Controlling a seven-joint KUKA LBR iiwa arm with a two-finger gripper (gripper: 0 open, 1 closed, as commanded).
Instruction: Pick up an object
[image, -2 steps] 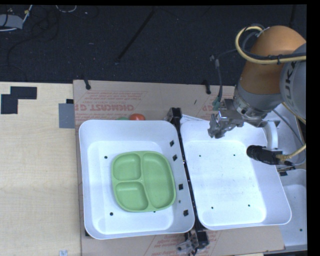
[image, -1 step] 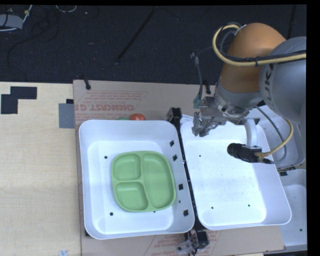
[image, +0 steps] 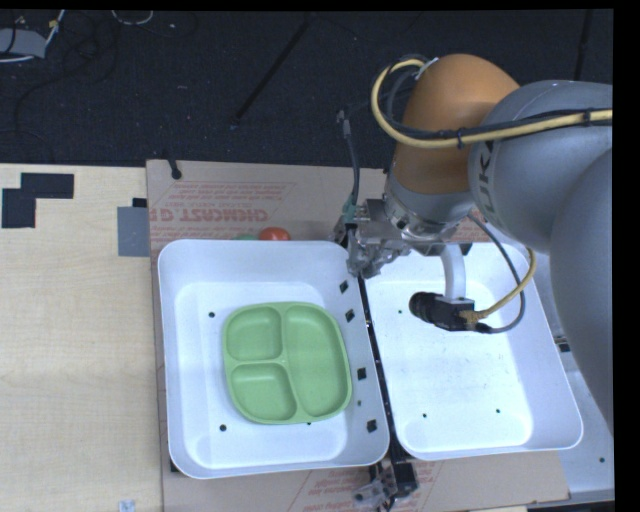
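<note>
A light green divided plate (image: 286, 361) with three compartments lies flat in the left bin (image: 190, 300). My gripper (image: 366, 255) hangs over the top of the ridge between the two bins, up and to the right of the plate and apart from it. The wrist above hides its tips, and nothing shows between them.
The right bin (image: 480, 400) lies under the arm, whose grey body and orange band (image: 445, 95) cover its top right. A black cable connector (image: 440, 310) hangs over that bin. A small red object (image: 274, 235) sits on the cardboard behind the left bin.
</note>
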